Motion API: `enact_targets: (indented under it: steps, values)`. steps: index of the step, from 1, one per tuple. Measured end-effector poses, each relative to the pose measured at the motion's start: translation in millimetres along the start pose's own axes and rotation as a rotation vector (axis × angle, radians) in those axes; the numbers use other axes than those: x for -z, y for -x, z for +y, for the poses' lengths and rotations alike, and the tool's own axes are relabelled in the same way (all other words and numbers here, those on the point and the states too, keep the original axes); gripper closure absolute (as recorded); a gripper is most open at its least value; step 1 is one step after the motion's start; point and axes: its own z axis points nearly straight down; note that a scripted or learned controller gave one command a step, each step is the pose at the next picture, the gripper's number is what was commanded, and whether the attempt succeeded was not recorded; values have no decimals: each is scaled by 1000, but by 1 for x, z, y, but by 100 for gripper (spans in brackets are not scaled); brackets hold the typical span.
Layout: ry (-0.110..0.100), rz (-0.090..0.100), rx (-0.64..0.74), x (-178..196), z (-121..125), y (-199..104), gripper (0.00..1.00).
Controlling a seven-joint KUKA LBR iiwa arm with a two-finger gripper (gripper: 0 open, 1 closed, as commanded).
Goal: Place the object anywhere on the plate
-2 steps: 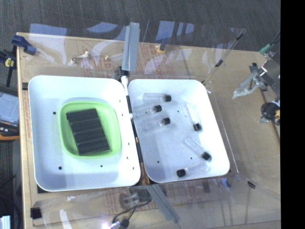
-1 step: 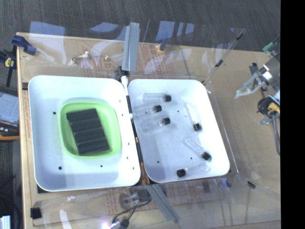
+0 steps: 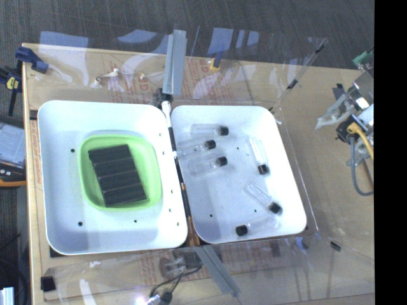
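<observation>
At the right edge of the frame you see the robot's end assembly (image 3: 356,116): pale grey-white metal parts, a yellow fitting beneath them, and a grey cable (image 3: 360,170) looping downward. A small green component sits at its top.

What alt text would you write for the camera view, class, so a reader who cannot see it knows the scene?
Two shallow white bins sit side by side on a bench: the left bin holds a green plate with a dark ridged block on it, and the right bin holds several clear vials with black caps. The robot's end effector is at the right edge, clear of both bins.
</observation>
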Motion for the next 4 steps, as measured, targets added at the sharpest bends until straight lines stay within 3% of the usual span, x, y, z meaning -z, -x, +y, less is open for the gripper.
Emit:
enact_targets:
  steps: [1, 2, 4]
  values:
    - [-2, -2, -124, -1, -2, 4, 0]
    - [-4, -2, -211, -1, 6, -15, 0]
    - [-5, -3, -206, -1, 15, -40, 0]
